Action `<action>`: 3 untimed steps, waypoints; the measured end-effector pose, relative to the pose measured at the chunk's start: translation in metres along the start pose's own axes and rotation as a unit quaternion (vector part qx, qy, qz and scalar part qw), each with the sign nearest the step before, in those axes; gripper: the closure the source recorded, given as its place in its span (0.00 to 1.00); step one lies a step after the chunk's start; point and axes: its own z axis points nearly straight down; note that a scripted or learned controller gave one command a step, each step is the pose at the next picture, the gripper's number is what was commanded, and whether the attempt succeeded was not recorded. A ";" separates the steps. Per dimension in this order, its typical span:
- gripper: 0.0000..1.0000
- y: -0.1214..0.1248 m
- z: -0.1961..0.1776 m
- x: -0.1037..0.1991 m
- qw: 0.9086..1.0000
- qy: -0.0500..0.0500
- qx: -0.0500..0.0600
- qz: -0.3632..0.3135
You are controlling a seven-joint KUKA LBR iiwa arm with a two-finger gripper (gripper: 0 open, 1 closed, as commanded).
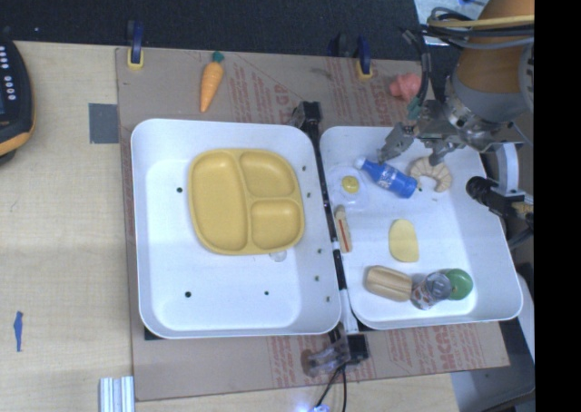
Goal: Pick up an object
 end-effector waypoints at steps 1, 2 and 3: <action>0.00 -0.061 0.103 -0.026 1.000 0.001 0.007 0.002; 0.00 -0.100 0.124 -0.046 1.000 0.000 0.003 0.002; 0.00 -0.072 0.122 -0.039 1.000 0.000 -0.002 -0.001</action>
